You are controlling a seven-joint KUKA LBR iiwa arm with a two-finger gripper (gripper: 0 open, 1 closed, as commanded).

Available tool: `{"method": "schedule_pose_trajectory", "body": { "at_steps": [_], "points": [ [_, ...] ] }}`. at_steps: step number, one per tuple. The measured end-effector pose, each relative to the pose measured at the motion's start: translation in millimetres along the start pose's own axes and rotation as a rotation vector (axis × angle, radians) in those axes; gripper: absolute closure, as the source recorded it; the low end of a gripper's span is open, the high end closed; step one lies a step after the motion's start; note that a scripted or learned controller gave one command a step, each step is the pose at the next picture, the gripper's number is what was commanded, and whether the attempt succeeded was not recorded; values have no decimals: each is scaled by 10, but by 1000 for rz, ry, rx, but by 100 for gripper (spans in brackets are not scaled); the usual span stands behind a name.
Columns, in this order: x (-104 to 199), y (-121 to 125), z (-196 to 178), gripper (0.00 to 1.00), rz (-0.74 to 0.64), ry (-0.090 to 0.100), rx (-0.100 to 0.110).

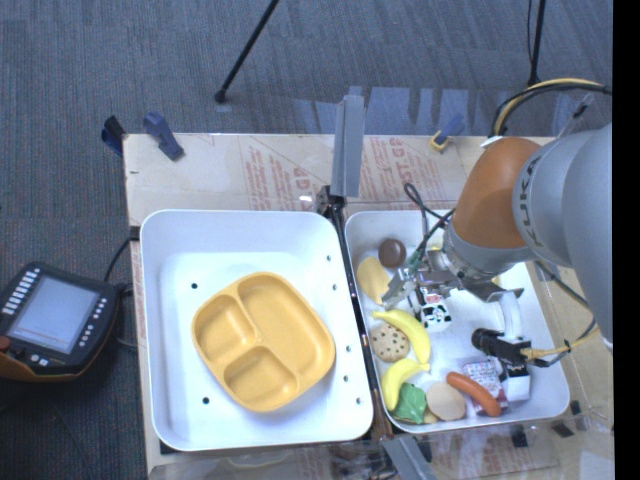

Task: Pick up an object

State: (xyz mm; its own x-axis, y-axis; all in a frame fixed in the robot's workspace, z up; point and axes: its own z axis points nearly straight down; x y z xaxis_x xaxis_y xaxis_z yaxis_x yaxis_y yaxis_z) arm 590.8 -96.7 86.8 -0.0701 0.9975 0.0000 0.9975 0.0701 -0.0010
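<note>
My gripper [417, 284] hangs low over the upper middle of the right bin [553, 368], below the grey arm with its orange band. Just left of it lies a pale yellow piece [371, 278], and a brown ball [392, 252] sits a little above that. A small black-and-white item [434, 315] lies directly under the gripper's right side. A banana [408, 330] curves just below the gripper, beside a cookie [388, 343]. I cannot make out anything held in the gripper.
Along the right bin's front lie a second banana [397, 376], a green item [410, 403], a tan round piece [446, 401], a red sausage [473, 392] and a red-and-white packet [484, 372]. The left bin [170, 258] holds a yellow divided tray [262, 340].
</note>
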Motion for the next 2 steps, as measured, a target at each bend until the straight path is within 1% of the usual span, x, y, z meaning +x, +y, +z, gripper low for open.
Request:
{"method": "schedule_pose_trajectory", "body": {
  "at_steps": [1, 2],
  "points": [
    [-19, 0, -64, 100, 5, 0, 5],
    [317, 323, -1005, 100, -21, 1, -2]
  ]
}}
